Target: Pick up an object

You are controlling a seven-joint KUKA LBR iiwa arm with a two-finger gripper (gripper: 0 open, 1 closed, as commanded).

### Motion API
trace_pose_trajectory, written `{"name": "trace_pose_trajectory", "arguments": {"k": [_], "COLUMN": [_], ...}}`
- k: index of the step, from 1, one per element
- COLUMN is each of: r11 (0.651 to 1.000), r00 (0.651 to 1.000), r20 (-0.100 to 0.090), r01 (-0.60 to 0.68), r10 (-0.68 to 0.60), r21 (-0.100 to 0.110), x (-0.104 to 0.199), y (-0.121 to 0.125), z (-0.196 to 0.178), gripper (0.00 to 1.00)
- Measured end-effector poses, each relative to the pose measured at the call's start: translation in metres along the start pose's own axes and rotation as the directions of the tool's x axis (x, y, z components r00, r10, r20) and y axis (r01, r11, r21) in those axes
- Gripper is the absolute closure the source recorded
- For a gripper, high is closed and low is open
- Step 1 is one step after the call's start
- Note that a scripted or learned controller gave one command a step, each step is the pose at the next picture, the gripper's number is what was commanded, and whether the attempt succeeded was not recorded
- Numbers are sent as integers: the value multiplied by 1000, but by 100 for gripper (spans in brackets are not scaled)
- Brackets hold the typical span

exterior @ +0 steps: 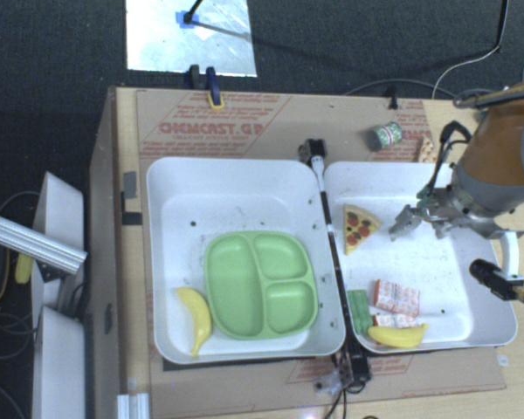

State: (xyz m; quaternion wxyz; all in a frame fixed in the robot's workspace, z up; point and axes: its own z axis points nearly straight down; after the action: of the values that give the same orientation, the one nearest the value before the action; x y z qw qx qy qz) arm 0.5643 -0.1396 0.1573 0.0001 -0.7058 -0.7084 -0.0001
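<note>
The two-finger gripper point(404, 223) is seen over the right white bin point(485, 326), fingers apart, nothing between them; the triangular pizza-slice toy point(359, 228) lies just beside it, near the bin's left wall; bare floor lies between.

Two white bins point(244, 177) sat side by side. Two bananas showed — one point(195, 319) at seven o'clock, the other point(396, 334) at five. One green plate point(260, 284), one pizza slice point(358, 228), one red-and-white packet point(395, 297) — and one small can point(387, 134) at one o'clock.
</note>
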Motion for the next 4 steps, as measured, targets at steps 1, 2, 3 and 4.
{"name": "trace_pose_trajectory", "arguments": {"k": [1,2,3,4], "r11": [1000,1000,1000,1000], "r00": [1000,1000,1000,1000], "r20": [-1,0,1,0], "r01": [1,1,-2,1], "r10": [-1,-1,2,-1], "r21": [0,-1,-1,-2], "x": [47,54,53,50], "y": [20,58,49,68], "z": [40,73,73,72], "gripper": [0,0,0,0]}}
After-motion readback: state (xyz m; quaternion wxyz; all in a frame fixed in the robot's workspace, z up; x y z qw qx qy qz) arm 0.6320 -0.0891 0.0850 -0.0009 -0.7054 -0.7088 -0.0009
